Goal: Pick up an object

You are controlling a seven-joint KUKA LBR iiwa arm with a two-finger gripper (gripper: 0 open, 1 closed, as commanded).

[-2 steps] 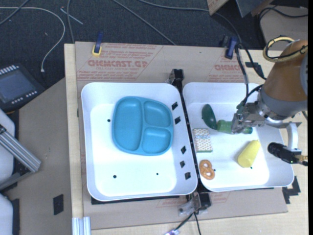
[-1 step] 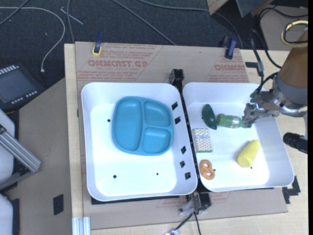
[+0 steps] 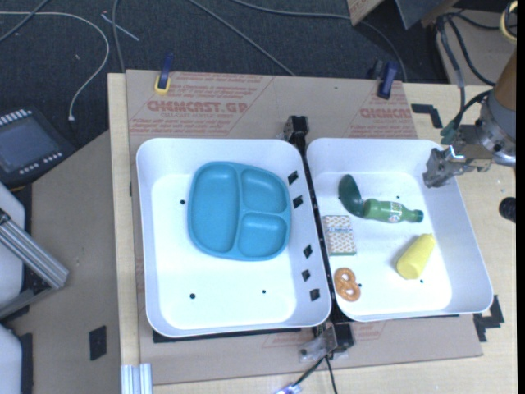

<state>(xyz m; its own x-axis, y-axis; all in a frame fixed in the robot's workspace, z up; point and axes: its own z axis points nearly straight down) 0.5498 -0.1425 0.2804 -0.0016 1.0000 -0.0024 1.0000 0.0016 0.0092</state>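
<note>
The tool (image 3: 439,173), its grip state impossible to tell, hovers at the right bin's (image 3: 459,302) upper right edge, with the green bottle (image 3: 392,212) lying lengthwise left-to-right, below-left of it.

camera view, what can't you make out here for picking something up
- Gripper: small and blurred over the right bin's upper right rim; whether it is open cannot be told.
- Arm: cut off by the right edge.
- Green bottle: label too small to read; its left end meets a dark green thing whose shape is unclear.
- Packet: print too small.
- Pretzel, yellow block: detail blurred.
</note>
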